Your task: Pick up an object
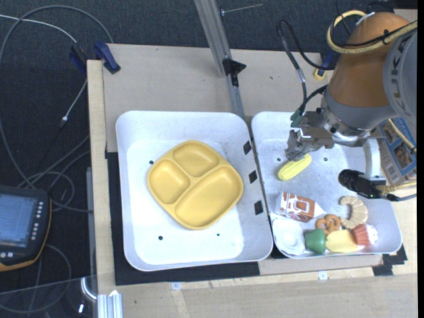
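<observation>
My gripper [303, 148] hangs over the upper left part of the right bin [265, 138], its fingers open. Directly below and slightly left of it lies a yellow corn cob [294, 168], slanted, with its upper right end close under the fingertips. The cob rests on the bin floor and is not between the fingers. Along the front of the same bin lie a red and white carton [296, 207], a white cup [287, 237], a pretzel [328, 222], a green piece [316, 242], a yellow fruit [342, 243], a red piece [363, 234] and a beige curved pastry [354, 210].
The left bin [132, 144] holds a yellow divided plate [195, 184] in its middle. A metal post [215, 25] rises behind the gap between the bins. The arm's orange band [364, 52] and grey body cover the right bin's back right corner.
</observation>
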Controlling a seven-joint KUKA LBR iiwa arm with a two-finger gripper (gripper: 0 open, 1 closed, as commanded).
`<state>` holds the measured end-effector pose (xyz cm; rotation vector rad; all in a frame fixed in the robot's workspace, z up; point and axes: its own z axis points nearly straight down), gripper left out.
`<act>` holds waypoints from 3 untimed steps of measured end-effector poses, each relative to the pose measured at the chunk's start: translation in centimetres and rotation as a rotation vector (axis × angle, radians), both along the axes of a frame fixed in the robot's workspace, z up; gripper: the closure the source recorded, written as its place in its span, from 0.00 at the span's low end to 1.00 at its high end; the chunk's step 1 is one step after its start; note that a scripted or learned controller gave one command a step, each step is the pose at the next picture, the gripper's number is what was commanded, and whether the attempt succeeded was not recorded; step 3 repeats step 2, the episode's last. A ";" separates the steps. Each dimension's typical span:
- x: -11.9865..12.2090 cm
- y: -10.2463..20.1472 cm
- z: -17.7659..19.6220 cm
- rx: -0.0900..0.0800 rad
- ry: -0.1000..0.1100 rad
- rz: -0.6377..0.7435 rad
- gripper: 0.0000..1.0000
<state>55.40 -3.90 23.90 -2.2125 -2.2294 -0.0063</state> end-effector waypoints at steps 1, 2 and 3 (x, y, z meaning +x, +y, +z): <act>0.2 6.1 -0.9 0.000 0.006 0.000 1.00; 1.0 11.7 -1.8 -0.001 0.003 0.000 1.00; 1.0 11.7 -1.8 -0.001 0.003 0.000 1.00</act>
